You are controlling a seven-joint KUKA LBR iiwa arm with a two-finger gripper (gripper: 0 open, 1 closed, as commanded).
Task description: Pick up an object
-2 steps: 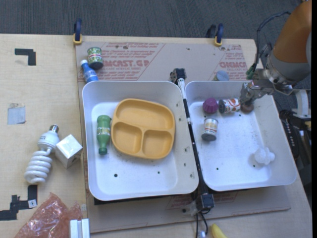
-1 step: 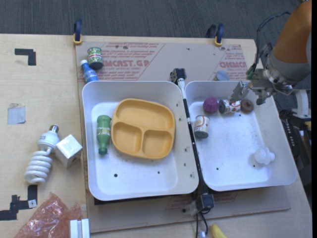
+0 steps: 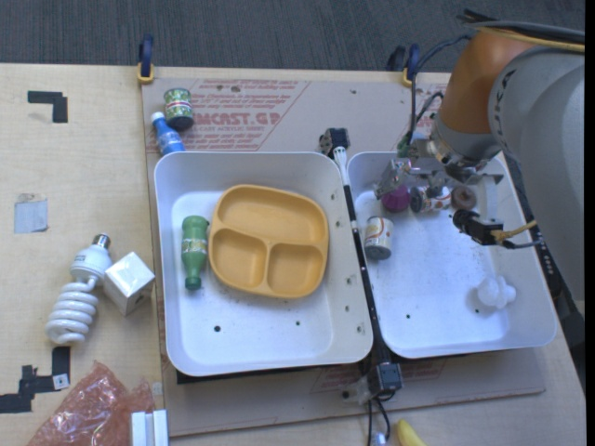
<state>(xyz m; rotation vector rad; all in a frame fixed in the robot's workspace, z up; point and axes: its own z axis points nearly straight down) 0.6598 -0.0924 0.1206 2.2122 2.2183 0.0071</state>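
The purple ball [image 3: 397, 199] lay at eleven o'clock in the right bin [image 3: 521, 328], a small can [image 3: 377, 237] just beside it at seven. The gripper [image 3: 420, 182] hung close over the ball at its two o'clock. Nothing looked lifted; I judged the grasp and the lift were both left to do.

The two white bins [image 3: 279, 342] looked like smooth, slightly glossy moulded plastic. In the left one, a yellow divided tray [image 3: 270, 242] had a matt plastic finish, and the green bottle [image 3: 193, 249] just left of that tray shone like glossy plastic. The board [image 3: 242, 119] behind the tray was matt printed cardboard. Left of it the desk [image 3: 84, 175] looked like pale, smooth wood. The arm [image 3: 544, 91] had a satin grey casing.
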